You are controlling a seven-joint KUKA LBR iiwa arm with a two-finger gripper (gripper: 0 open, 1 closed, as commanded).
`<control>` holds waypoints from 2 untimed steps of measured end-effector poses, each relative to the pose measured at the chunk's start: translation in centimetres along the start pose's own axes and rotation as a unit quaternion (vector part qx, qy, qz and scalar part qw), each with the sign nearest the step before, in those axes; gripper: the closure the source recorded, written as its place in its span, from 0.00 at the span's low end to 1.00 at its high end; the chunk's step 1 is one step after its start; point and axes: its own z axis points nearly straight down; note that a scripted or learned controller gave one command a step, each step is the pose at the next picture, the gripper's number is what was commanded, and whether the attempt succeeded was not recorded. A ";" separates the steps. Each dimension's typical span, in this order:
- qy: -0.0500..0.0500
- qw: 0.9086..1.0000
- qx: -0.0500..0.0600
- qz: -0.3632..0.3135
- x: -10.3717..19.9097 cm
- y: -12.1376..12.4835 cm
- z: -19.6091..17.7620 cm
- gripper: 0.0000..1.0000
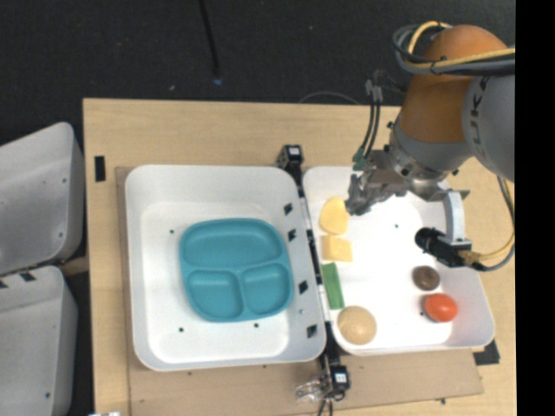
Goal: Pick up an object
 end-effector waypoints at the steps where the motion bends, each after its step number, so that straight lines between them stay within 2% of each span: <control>1: 0.000 1.000 0.001 0.001 4.6 -0.6 0.6 1.00; 2: 0.001 1.000 -0.001 0.000 9.5 0.3 -0.1 1.00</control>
